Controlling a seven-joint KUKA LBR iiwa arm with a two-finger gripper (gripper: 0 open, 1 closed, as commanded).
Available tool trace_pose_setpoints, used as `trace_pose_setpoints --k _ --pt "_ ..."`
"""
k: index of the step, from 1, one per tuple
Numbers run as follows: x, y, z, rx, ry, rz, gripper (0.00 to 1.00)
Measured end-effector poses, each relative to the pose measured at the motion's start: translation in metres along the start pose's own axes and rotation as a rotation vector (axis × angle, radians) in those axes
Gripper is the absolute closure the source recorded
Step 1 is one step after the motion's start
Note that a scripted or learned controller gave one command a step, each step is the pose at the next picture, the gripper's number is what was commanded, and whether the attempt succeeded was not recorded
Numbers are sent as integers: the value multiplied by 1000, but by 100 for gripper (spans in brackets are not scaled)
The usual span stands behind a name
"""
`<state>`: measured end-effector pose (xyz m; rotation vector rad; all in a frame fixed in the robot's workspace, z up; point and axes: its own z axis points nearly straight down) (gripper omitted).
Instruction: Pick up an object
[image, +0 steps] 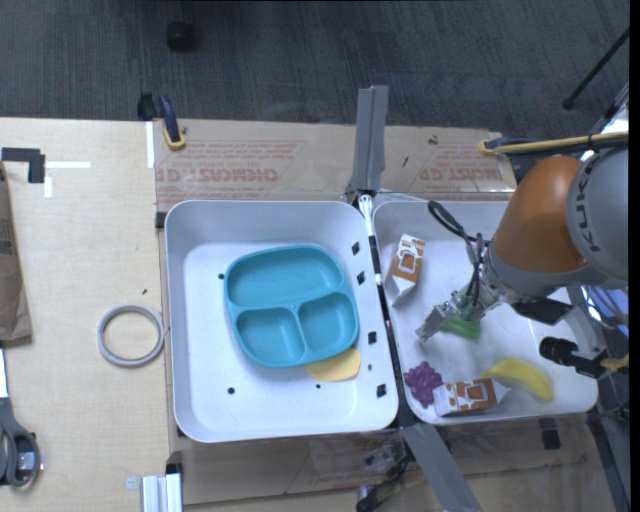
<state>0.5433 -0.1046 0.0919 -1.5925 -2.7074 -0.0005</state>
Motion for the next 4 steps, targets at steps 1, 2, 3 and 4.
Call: trace_pose_setpoints --k 1,2,3,4 --pt "-1 0 -9 0 -1 4 100" --pt "13 43 -162 1 -2 109 100" --pt "-13 26 -158 2 -2 115 100" --pt "5 24 -301 1 -3 71 100"
